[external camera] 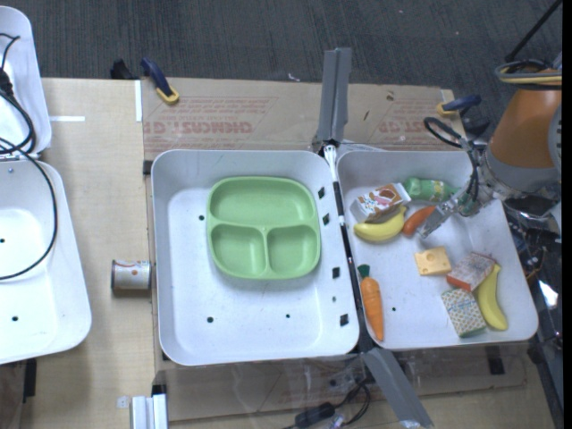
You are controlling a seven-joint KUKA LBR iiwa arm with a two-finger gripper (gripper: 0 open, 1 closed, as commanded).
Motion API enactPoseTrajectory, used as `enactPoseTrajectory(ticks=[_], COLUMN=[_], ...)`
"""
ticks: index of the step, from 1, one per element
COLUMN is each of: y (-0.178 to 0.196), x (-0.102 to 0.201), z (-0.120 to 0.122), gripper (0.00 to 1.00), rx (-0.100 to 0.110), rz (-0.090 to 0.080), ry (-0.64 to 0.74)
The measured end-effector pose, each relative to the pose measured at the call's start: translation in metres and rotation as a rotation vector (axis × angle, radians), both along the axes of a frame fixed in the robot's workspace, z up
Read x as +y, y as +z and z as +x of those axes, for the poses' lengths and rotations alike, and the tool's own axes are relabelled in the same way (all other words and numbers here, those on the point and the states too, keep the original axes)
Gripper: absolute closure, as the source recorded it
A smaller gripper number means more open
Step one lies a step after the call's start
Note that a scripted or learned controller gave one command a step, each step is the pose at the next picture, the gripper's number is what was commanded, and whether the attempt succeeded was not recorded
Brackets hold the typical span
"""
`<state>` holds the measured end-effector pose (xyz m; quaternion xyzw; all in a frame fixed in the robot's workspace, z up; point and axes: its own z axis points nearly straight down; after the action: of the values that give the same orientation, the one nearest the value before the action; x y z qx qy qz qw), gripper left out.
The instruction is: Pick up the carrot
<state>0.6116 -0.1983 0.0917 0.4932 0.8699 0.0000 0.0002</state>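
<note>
Near the front-left corner of the right bin (pixel 527 324): 1 carrot (pixel 372 304), long axis running front to back along the left wall, green top toward the far side, tip toward the front. Further right, 2 bananas, 1 (pixel 492 298) by the right wall, 1 (pixel 380 230) mid-bin. Reaching in from the far right edge, slanted down: gripper (pixel 447 213), jaws narrow, low beside a small orange piece (pixel 416 220). In the left bin (pixel 174 329), 1 green plate (pixel 264 227).
</note>
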Motion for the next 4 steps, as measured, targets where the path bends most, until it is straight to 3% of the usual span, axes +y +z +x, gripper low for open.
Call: enactPoseTrajectory(ticks=[1,2,3,4], y=[0.001,0.001,0.0,0.067], x=[0.005,0.012,0.006,0.105], z=[-0.012,-0.08,-0.071,-0.124], gripper=[0.0,0.0,0.0,0.0], rx=[-0.003,-0.002,-0.003,-0.001], rz=[-0.001,0.0,-0.001,0.001], ry=[0.476,0.551,0.549,0.471])
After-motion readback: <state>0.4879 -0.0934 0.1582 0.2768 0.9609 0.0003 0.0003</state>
